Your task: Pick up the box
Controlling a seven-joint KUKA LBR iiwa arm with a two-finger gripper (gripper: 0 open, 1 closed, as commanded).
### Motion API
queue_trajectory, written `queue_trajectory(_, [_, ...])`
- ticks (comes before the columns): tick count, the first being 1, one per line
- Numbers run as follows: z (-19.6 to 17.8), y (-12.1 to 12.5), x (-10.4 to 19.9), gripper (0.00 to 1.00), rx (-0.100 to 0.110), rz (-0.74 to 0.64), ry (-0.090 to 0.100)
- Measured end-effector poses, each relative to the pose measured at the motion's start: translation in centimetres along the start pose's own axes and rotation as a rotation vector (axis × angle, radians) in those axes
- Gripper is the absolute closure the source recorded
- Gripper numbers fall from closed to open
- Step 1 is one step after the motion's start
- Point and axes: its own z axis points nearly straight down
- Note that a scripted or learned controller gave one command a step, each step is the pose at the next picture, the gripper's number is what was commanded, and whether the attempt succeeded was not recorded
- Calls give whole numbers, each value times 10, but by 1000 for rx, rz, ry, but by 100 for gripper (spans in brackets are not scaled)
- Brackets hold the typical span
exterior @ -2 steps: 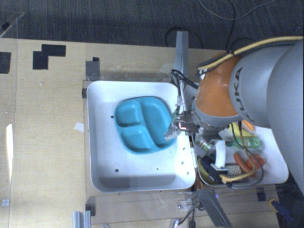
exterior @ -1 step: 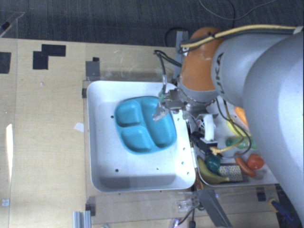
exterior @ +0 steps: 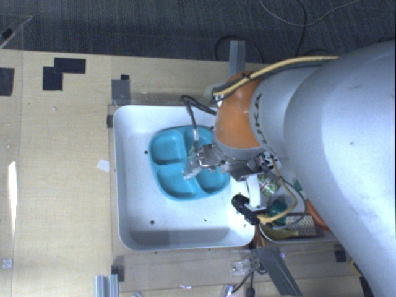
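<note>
My gripper [exterior: 195, 164] hangs low over the blue divided plate [exterior: 172, 166] in the left bin [exterior: 133, 184], at the plate's right side near its middle ridge. I see nothing held in it. The grey arm with its orange band reaches in from the right and covers most of the right bin. At that bin's left edge, just under the wrist, a small white piece with coloured print [exterior: 263, 183] peeks out; it may be the box, but most of it is hidden.
In the visible strip of the right bin lie a teal round thing [exterior: 279, 206], an orange thing [exterior: 313, 213] and a grey meshed thing [exterior: 303, 225]. The left bin holds bare white floor around the plate, mostly in front.
</note>
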Motion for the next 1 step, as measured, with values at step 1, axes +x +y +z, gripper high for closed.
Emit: queue_trajectory(1, [-79, 14, -70, 0, 3, 96, -4])
